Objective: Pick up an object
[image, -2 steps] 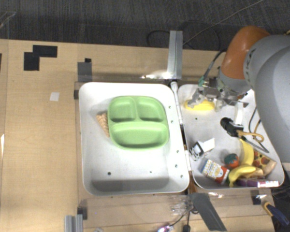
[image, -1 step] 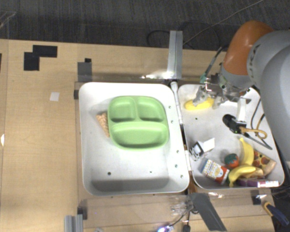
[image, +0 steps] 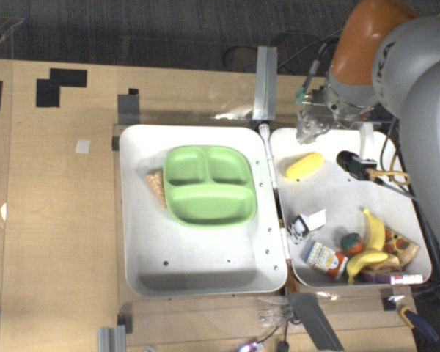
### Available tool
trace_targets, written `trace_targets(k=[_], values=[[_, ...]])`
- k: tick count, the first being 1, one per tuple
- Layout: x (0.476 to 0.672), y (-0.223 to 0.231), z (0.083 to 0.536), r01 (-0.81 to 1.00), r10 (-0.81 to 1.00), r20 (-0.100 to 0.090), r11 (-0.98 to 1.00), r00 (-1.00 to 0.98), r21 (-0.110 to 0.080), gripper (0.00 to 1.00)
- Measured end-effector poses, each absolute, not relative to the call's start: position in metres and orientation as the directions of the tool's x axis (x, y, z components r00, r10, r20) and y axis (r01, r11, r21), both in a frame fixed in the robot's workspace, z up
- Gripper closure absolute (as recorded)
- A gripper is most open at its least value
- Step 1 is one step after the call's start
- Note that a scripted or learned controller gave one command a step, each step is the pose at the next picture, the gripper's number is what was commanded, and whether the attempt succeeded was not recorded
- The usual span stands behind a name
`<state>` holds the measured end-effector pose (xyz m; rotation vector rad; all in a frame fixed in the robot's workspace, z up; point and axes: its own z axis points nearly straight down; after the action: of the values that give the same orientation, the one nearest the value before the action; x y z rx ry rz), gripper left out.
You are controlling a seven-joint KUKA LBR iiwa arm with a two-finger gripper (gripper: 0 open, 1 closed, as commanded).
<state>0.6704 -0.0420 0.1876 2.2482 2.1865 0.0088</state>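
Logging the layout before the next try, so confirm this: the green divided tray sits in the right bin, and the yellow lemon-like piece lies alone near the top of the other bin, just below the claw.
Not right. The camera view shows the green divided tray in the left bin, not the right. The yellow lemon-like piece lies in the right bin, just below the claw, as stated.

A bulky grey arm [image: 425, 86] is seen, capped by a rounded orange band [image: 367, 35] above the wrist. Thin dark cables are routed beside the pale metallic tool [image: 310, 127] below it.
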Motion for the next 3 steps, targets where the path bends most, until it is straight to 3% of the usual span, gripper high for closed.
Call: trace_targets(k=[1, 2, 3], values=[[0.671, -0.086, 0.097, 0.954, 0.954, -0.003, 0.299, -0.299, 0.009, 1.0], [0.671, -0.085, 0.096, 0.954, 0.954, -0.002, 0.299, -0.299, 0.007, 0.0], [0.601, -0.122, 0.091, 0.919, 0.919, -0.007, 0.393, -0.393, 0.012, 0.0]])
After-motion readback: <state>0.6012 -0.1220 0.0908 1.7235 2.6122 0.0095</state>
